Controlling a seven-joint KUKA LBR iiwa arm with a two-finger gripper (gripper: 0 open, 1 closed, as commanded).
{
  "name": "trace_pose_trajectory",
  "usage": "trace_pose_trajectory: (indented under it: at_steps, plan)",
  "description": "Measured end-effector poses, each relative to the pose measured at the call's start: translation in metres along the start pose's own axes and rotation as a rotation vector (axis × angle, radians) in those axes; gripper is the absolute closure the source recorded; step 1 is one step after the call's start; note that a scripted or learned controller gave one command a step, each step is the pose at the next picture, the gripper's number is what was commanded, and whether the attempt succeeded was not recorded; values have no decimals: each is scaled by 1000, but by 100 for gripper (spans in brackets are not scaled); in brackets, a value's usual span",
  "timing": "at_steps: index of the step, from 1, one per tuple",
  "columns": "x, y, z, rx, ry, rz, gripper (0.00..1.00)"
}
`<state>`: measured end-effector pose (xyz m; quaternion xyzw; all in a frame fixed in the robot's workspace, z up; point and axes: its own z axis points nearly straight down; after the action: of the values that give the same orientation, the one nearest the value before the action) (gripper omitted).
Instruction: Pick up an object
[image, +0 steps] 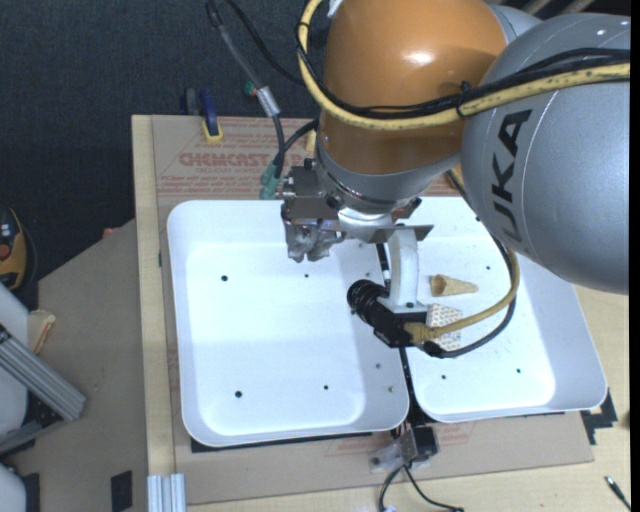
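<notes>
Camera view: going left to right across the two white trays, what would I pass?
Left shallow white bin → grey metal gripper → black cylindrical fitting on the cable → tan cone-shaped object → right shallow white bin.

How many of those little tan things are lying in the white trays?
2, both in the right bin: a tan wedge-shaped piece near its middle, and a netted tan piece just below it, beside the black cable fitting. The arm may hide more.
</notes>
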<state>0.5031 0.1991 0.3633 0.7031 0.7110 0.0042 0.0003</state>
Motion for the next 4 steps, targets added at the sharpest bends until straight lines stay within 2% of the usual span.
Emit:
trace_pose_trajectory:
  at_steps: [1,2,4]
  plan:
    - [29,-24,-107,-6,2,4,100]
    - [27,-23,-111,4,-4,7,100]
    - [29,-22,-131,0,-3,3,100]
